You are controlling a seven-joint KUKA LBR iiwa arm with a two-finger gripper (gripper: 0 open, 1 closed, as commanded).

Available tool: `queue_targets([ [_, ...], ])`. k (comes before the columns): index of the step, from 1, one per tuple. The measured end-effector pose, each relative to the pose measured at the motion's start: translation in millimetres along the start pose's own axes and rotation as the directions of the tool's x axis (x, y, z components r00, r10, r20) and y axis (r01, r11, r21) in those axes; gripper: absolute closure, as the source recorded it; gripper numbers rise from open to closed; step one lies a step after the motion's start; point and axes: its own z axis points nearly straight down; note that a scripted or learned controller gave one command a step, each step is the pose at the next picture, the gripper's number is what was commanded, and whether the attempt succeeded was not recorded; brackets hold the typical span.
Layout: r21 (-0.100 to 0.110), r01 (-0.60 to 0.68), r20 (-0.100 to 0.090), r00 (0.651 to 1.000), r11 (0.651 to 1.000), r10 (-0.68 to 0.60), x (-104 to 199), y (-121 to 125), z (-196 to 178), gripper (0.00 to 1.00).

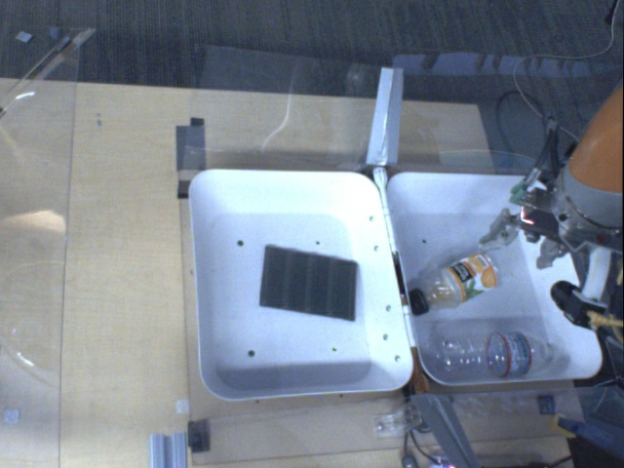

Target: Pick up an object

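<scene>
In the right bin (429, 198) a small bottle (456, 283) with a black cap and a yellow-orange label lies on its side, cap pointing left. Closer to the front wall, a clear plastic bottle (487, 353) with a blue label also lies flat. A dark ridged rectangular mat (309, 282) rests flat in the middle of the left bin (224, 213). My gripper (522, 242) hangs over the right side of the right bin, just up and right of the small bottle. Its fingers (496, 230) are spread open with nothing between them.
A metal divider post (384, 115) rises behind the seam between the two bins. The wooden bench (97, 261) extends to the left, under a clear panel. Cables trail at the far right behind the arm.
</scene>
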Motion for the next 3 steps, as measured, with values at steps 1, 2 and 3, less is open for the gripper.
queue_targets([
  [1,-0.008,0.143,-0.001,0.990,0.990,-0.143,1.4,18.8,125.6,0.00],
  [2,-0.008,0.236,-0.001,0.972,0.972,-0.236,-27.6,-2.6,125.2,0.00],
  [3,-0.001,0.149,-0.001,0.989,0.989,-0.149,-17.6,22.8,69.0,0.00],
])
